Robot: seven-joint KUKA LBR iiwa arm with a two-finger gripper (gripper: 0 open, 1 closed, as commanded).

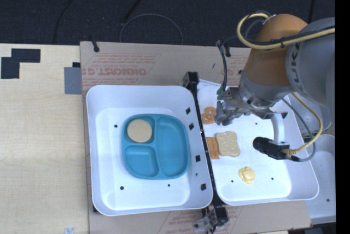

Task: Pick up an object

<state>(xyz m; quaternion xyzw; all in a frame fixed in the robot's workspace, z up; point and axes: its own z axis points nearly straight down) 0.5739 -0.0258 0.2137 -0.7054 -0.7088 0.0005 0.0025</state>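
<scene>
Nearest candidate for pickup: pale toast slice (227, 144), lying flat on the floor of the right bin (284, 186), right of frame centre. Found directly below the gripper (223, 116) in the frame, a touch to the right, close but apart. Long axis of the slice roughly top to bottom of frame, slightly tilted. Judged to call for only a short shift toward the lower frame edge, then a descent.

Other candidates in the same bin: orange pretzel-like piece (209, 115) just left of the gripper, hard against the bin's left wall; small orange block (213, 148) touching or nearly touching the toast's left edge; yellow lump (247, 174) further toward lower right, well apart.

Gripper seen from above under the grey wrist, dark and foreshortened. Opening cannot be told. Nothing visibly held. Contact with the bin floor or the pretzel-like piece not determinable.

Left bin (104, 183): blue divided tray (169, 145) with a tan disc (139, 130) in its upper-left compartment, well away from the gripper.

Risk noted: orange block beside the toast liable to interfere with a close.
</scene>
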